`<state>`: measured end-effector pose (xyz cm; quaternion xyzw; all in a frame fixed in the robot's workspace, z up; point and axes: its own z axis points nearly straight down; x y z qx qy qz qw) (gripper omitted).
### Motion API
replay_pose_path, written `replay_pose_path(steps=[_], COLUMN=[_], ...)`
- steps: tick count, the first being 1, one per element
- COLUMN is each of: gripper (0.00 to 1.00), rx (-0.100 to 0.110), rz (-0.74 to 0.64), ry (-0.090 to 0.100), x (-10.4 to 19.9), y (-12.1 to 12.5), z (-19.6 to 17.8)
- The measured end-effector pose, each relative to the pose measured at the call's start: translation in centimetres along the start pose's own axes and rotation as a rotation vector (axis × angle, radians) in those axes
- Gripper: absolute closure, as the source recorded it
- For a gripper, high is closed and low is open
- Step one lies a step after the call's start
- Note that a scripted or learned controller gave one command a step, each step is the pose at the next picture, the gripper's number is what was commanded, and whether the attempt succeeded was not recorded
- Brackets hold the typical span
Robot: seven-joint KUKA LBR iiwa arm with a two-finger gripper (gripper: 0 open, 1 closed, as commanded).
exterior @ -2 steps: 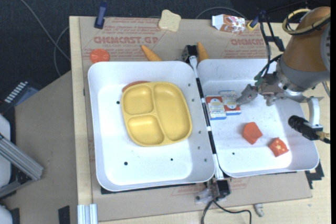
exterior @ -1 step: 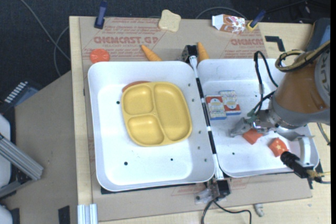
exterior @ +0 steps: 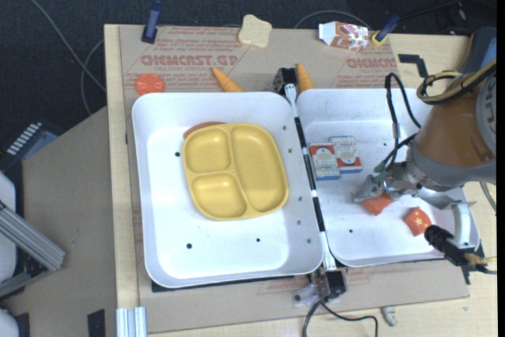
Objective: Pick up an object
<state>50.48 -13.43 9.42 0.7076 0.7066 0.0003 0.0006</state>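
In the right bin [exterior: 347, 245] lie two small milk cartons [exterior: 334, 157] side by side, a red-orange piece [exterior: 377, 206] and an orange piece [exterior: 417, 219]. My gripper [exterior: 377, 189] is low in the right bin, its metal fingers right at the red-orange piece, which lies just under the tips. The grey arm with its orange band [exterior: 454, 130] comes in from the right and hides the bin's right side. In the left bin [exterior: 158, 233] rests a yellow three-compartment plate [exterior: 234, 170] with a red thing peeking from under its upper left edge.
On the board behind the bins lie a piece of toast [exterior: 255, 30], a carrot [exterior: 226, 80], an orange disc [exterior: 148, 83], a blue clip [exterior: 151, 21] and a small carton [exterior: 345, 34]. Cables run along the right bin's far and right sides.
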Motion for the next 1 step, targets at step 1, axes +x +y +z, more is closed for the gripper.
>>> replay_pose_path(steps=[1], gripper=[1.00], rx=[-0.001], rz=[-0.004], ry=[0.002], x=[7.49], y=[3.64], z=[-9.12])
